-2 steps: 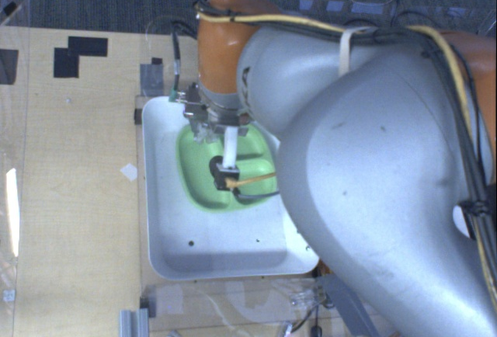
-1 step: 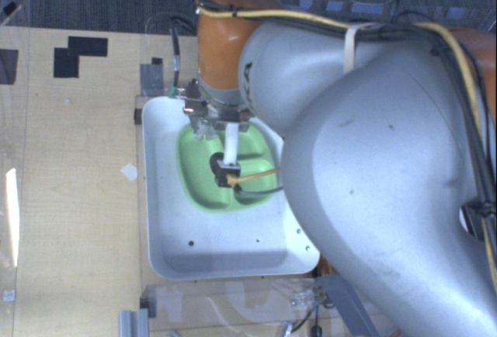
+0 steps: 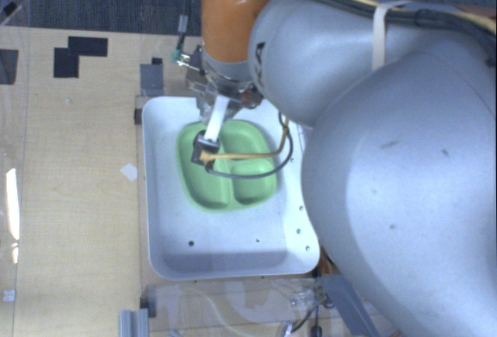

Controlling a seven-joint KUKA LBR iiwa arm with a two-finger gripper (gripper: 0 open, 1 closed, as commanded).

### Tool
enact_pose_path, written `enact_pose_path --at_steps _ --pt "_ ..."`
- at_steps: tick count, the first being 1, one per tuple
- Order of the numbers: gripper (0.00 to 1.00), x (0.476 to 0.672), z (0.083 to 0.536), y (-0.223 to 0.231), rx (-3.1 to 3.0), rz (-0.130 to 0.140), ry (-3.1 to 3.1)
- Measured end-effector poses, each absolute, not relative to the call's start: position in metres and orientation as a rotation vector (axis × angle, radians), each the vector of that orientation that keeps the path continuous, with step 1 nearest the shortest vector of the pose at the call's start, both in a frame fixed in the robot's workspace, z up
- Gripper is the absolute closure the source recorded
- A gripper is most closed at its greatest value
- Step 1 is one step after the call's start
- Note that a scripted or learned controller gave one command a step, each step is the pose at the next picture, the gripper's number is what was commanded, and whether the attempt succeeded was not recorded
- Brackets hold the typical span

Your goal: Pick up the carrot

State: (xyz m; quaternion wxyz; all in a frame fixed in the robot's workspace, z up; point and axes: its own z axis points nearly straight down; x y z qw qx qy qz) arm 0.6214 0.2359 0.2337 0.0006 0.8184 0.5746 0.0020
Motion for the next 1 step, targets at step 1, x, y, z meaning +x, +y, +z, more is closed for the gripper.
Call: enact_pose_path --at_steps 1 --pt "0.0 0.6214 0.2336 0.2359 2.57 0.006 1.805"
